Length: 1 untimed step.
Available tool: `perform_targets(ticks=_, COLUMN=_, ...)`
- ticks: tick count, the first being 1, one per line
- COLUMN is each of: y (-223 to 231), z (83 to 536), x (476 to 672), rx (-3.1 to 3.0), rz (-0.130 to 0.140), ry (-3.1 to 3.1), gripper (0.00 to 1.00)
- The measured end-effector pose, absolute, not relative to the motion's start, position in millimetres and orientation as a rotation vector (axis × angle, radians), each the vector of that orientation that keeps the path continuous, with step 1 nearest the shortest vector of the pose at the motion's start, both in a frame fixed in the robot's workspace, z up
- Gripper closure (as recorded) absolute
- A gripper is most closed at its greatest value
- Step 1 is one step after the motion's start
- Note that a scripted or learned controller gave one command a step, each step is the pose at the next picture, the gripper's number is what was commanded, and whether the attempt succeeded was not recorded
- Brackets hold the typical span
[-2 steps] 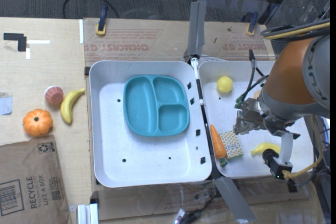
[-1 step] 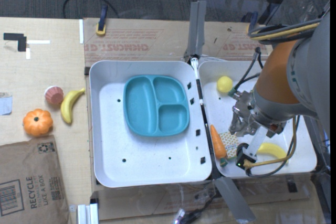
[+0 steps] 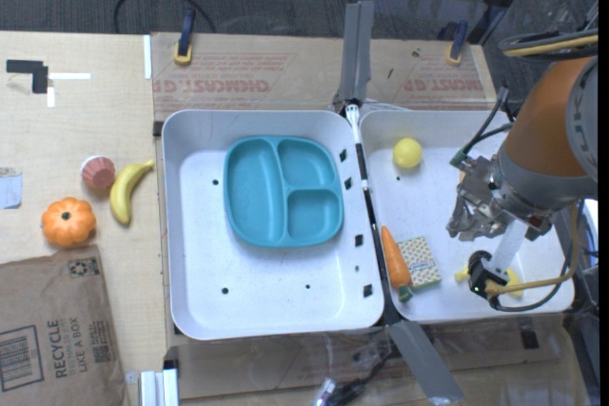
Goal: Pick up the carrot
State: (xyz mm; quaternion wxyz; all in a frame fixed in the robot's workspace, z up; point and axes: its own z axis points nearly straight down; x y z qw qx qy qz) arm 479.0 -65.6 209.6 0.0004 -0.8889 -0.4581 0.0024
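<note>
Two-finger gripper on the grey arm with orange band: poised over the right half of the right shallow white bin, nothing seen in its grasp; whether it is spread or closed cannot be told from this angle. Orange tapered carrot: right bin, lying lengthwise against the left wall, pointed end toward the back, well apart from the gripper. Small yellow-and-green checkered block: touching the carrot's right side (possibly a sponge). Round yellow ball: back of the same bin, left of the arm. Left shallow white bin: holds a teal three-compartment plastic plate, set toward the back. Bench left of the bins: yellow banana, pink ridged cup-shaped item just beside it, small orange pumpkin, brown paper bag printed "RECYCLE" at the front corner.
</note>
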Motion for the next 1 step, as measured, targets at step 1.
perform_targets(ticks=1, y=-21.7, z=190.3, x=477.3, rx=-2.970, rz=0.008, ry=-1.021, gripper=1.00)
